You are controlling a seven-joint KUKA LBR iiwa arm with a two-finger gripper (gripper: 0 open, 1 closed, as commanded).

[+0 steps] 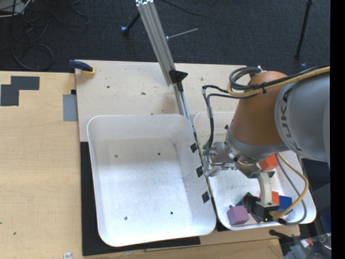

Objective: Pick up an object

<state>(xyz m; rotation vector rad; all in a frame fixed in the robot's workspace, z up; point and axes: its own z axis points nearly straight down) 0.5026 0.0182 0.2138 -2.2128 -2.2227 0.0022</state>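
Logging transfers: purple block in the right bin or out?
In. The purple block sits on the floor of the right bin, near its front wall.

You're in a robotics lab: grey industrial arm over a plywood bench with two white bins, aluminium profile mast with checkered marker, loose cables on dark carpet.

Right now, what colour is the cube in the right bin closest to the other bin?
Purple. The cube shows best in the camera view.
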